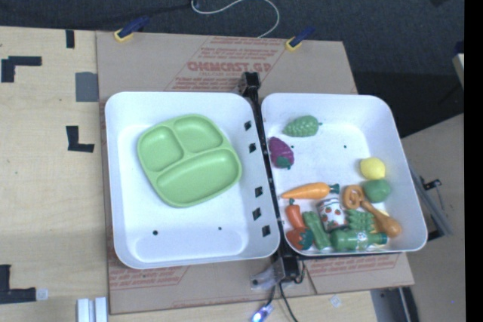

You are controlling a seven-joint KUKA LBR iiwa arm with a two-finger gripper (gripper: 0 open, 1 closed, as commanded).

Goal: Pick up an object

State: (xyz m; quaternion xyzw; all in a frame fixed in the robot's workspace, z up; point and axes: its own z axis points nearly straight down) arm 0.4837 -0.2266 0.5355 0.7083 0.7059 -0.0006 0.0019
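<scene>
The things to pick lie in the right bin [392, 132]. A leafy green vegetable [303, 126] and a purple eggplant [281, 151] sit apart near the middle wall. A lemon [372, 167], a green ball [377, 190] and a carrot [308, 191] lie nearer the front. They border a crowded pile with a small printed can [330, 215], its label too small to read.

The left bin [121, 230] holds a green divided plate [189, 159]. Beneath the bins, cardboard [219, 60] carries red print, seemingly "CHEMCAST GP". A white cable [226, 7] loops behind.
</scene>
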